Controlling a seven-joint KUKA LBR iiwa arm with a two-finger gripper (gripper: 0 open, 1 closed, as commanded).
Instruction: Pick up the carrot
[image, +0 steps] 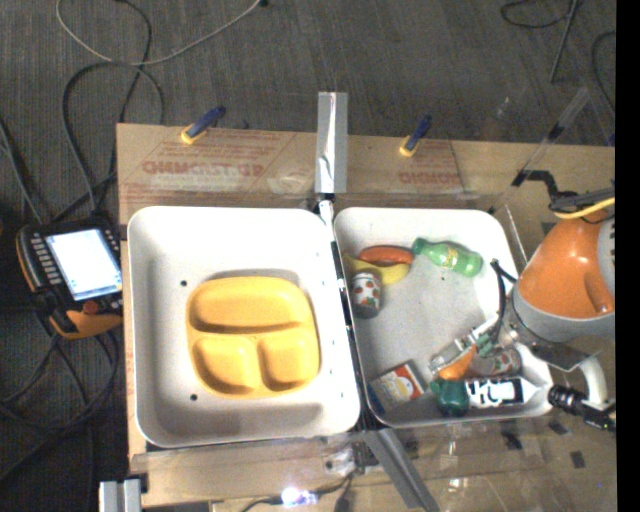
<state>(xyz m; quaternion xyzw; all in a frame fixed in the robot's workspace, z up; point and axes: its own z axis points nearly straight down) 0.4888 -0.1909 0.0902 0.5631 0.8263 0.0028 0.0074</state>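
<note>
Gripper (458, 357) over carrot (453, 368) | touching (right bin) | grip: cannot tell

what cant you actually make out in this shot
- Gripper, camera view: small and blurred, so whether its fingers are open or shut is unclear.
- Carrot: partly covered by the gripper; contact unclear.
- Carton label: too small to read.
- Arm: cut off by the right edge.

Dark grey carpet (250, 60) covers the floor, crossed by loose cables (110, 70). The counter (140, 170) has a brown cardboard-like top, fastened at its far edge by 2 blue-and-yellow clamps (203, 123). A handheld pendant (75, 265) with a lit screen lies on the floor left of the counter.
</note>
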